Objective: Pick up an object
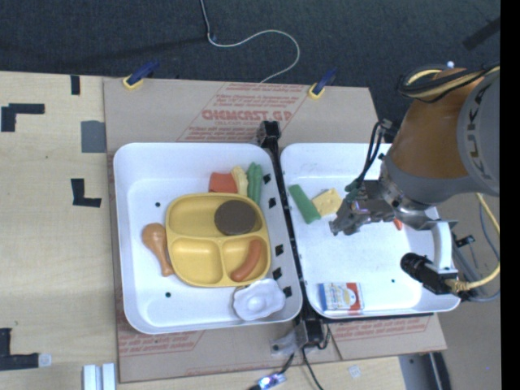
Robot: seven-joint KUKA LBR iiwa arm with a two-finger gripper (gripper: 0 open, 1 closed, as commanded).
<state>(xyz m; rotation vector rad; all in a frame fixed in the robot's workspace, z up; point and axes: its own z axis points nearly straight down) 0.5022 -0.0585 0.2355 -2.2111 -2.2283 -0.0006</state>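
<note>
Cheese (327,201) lies in the right bin (406,299), touching a green piece (305,204), near the jaws (345,222); their state cannot be told. Both might be caught together, or the cheese nudged away.
</note>
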